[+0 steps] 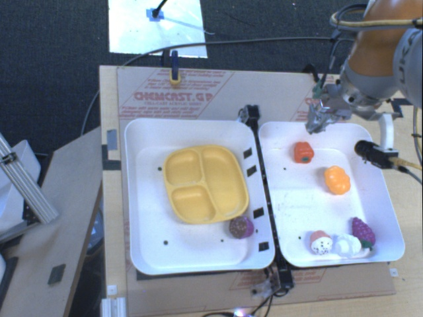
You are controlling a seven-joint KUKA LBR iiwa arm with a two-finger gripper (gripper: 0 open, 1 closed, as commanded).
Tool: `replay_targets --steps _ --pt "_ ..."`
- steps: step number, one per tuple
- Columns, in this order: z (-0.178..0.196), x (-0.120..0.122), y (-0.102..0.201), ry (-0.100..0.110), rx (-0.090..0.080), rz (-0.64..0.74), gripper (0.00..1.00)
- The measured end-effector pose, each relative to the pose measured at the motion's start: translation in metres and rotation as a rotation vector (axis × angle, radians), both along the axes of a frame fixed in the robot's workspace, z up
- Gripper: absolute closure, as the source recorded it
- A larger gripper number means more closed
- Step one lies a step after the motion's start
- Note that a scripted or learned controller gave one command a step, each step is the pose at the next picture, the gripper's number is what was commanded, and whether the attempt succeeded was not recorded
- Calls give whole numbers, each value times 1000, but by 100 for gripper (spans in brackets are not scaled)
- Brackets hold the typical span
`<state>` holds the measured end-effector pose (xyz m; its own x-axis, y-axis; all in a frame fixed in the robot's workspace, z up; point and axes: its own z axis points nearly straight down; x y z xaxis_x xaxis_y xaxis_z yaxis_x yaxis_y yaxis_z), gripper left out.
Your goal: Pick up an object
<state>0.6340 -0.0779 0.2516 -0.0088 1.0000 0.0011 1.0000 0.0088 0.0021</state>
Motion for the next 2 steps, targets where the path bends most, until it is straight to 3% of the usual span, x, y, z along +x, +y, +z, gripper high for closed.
replay_targets --steps 2 --pt "3 -21 98 1 0 1 100"
